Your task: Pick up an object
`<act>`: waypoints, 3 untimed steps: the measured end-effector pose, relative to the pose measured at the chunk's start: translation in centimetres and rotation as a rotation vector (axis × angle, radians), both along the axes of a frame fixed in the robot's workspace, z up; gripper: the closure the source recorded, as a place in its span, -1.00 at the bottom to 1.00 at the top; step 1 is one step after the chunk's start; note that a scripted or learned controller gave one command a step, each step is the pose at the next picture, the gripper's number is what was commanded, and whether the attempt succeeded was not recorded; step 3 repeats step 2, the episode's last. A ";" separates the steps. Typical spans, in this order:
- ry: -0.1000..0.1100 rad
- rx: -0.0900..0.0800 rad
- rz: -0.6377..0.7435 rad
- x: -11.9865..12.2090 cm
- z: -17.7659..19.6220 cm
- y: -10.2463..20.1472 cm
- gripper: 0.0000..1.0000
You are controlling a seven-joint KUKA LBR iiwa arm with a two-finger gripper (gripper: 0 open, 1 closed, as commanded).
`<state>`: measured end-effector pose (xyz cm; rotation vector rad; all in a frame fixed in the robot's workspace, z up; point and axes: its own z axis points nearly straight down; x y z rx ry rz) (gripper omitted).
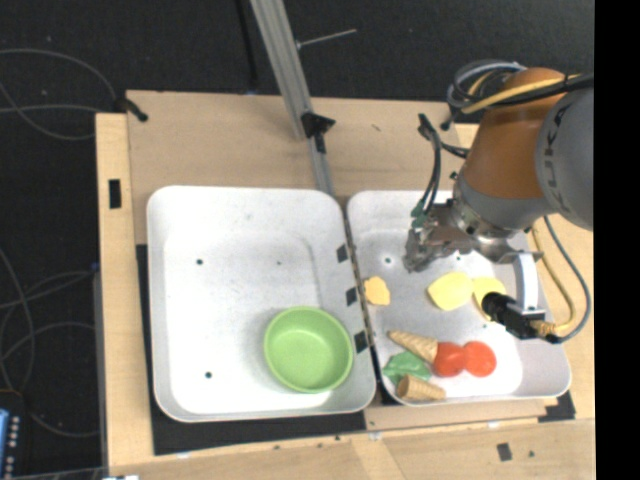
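Bench [230, 138]: left bin [200, 228] green bowl [307, 349]; right bin [380, 218] toys.

the grey arm [520, 158] reaches in from the right, gripper [425, 248] pointing downward.

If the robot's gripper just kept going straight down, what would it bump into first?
Probably the bare white floor of the right bin: the gripper hangs above it, with the small yellow piece nearby. Depth is unclear.

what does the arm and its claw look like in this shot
The arm is bulky and rounded, grey on its outer casing with a broad orange band above the wrist. Dark cables loop over its top and run down its sides. The claw is a small, dark metallic assembly beneath the wrist. A white bracket with a black cylindrical fitting and yellowish cable hangs beside it.
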<state>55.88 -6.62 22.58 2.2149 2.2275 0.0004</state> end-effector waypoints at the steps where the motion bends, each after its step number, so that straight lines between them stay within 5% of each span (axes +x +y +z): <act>1: 0.000 0.000 0.000 -1.1 -0.6 4.9 1.00; 2: 0.001 0.002 0.002 -1.9 -1.0 10.5 1.00; 3: 0.001 0.002 0.002 -1.9 -1.0 10.5 1.00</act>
